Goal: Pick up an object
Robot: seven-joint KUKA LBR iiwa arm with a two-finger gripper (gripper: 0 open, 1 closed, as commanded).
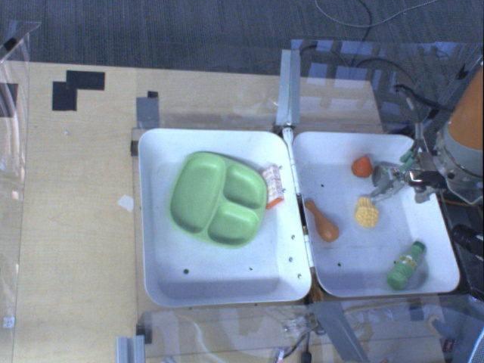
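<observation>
The camera view looks down at a slant on a pale wooden bench [76, 225] bearing two shallow white bins side by side. The left bin [219, 282] holds a light green divided plate [218, 198] with three compartments, lying flat and turned at an angle in the bin's upper half. A small packet [273, 183], white with red and orange print, lies just beside the plate's right edge, near the wall shared by the two bins.

The right bin [363, 267] holds four items, well spread. A small orange-red round object [362, 166], possibly a toy tomato, sits near the bin's upper middle. A yellow toy corn cob [367, 212], short, stubby and bumpy, lies near the centre. An orange-brown piece shaped like a drumstick [322, 221], narrow at its upper end and bulbous at the lower, lies tilted toward the bin's left wall. A green bottle [405, 265] with a yellow-and-white label rests on its side in the lower right corner.

The grey arm, with its orange band [466, 119], reaches in from the right. Its gripper [383, 185] hangs over the right bin between the round object and the corn cob, just above the cob and close to it; whether it touches the cob cannot be told. The metal fingers [386, 176] appear slightly parted, with nothing seen between them.
</observation>
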